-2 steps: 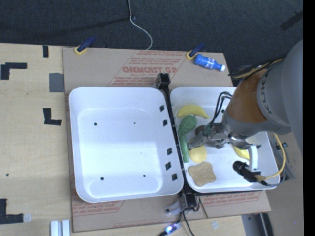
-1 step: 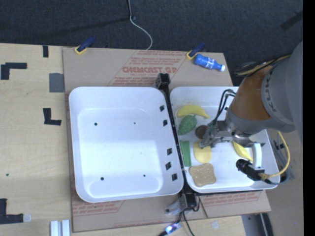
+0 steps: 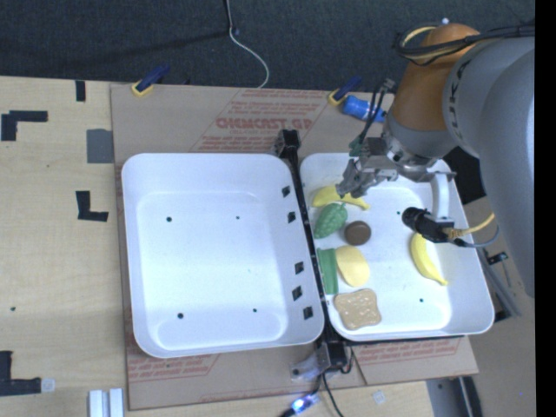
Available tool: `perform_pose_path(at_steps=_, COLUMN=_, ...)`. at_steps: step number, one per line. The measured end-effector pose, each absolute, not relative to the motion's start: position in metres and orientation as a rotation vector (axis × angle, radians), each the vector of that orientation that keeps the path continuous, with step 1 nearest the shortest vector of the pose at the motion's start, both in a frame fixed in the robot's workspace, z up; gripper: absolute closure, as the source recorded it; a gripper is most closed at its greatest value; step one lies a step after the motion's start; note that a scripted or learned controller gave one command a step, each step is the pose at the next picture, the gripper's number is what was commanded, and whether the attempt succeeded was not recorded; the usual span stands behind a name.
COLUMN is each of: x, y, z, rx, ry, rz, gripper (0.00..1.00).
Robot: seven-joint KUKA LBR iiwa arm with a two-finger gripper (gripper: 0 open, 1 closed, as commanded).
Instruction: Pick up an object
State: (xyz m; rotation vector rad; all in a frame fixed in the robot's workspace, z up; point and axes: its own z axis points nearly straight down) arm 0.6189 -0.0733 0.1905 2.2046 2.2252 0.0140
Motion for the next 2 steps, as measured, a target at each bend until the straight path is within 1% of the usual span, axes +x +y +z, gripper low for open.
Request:
perform_pose_path(at_steps=1, x=0.672, y=-0.023, z=0.331, rx=2.202, ry=2.222, rz=0.021, gripper=1.00)
perform_pose_path(at_steps=2, x=0.668, y=0.041, z=0.268, rx=2.217, ry=2.231, rz=-0.006, gripper=1.00)
